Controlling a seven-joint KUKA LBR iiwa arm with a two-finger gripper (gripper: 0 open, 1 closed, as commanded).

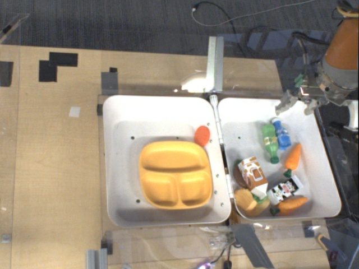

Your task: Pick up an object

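Note:
In the right bin (331,178) lie a green bottle (270,142), a blue bottle (281,134), an orange carrot (292,157), a brown and white carton (251,172), a black and white carton (284,189), a second carrot (291,204) and a tan bread-like piece (249,200). My gripper (296,104) hangs over the bin's far right corner, just beyond the blue bottle. Its two fingers are spread open with nothing between them.
The left bin (115,150) holds a yellow divided tray (176,172) and a small red-orange object (202,134) by the shared wall. A metal post (215,60) stands behind the bins. Cables lie on the dark floor at the back.

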